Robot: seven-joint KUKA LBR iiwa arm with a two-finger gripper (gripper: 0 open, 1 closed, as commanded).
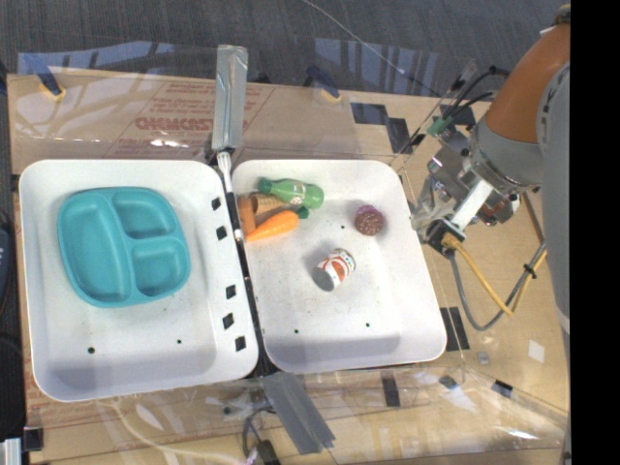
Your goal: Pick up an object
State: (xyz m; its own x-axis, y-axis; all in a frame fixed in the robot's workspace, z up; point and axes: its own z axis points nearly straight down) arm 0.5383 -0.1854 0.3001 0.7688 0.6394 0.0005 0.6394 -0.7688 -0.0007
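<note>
Carrot lies near the left wall of the right bin, with its long axis running left to right and the right end tipped slightly toward the far side. The left bin holds a teal divided plate. A small brown piece touches the carrot's left end. Just behind the carrot, a green bottle lies on its side, also lengthwise left to right. A red and white can lies tilted near the bin's middle, and a dark red ball sits further right. The gripper hangs over the table just outside the bin's right wall, the arm slanting down from the upper right. Whether it is open or closed cannot be told.
</note>
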